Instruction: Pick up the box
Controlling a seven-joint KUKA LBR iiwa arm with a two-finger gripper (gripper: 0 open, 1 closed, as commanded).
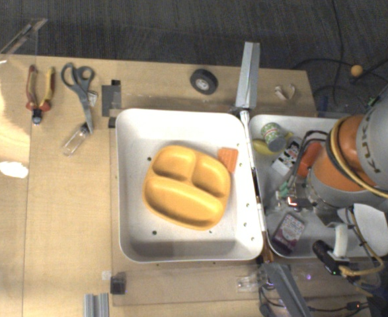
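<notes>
In the right bin [379, 224], at about 3 o'clock from the bench's middle, we see the arm [372, 144] hanging low over a clutter of small items. Its gripper is buried under the wrist and cabling, so we cannot tell what state it is in, and nothing shows as held. The likeliest box [290, 228] is a small dark purple packet lying flat near the bin's left wall, at roughly 7 o'clock from the orange band [332, 164]; a green-topped can [271, 133] and a yellow item [262, 147] lie at the bin's 11 o'clock corner. The left bin [131, 177] holds 1 large yellow moulded object [188, 185] with an orange piece [229, 157] touching its 1 o'clock edge.

We judge this the approach step, with the grasp not yet made. The next move calls for centring over the packet and descending without fouling the bin wall just beside it.
</notes>
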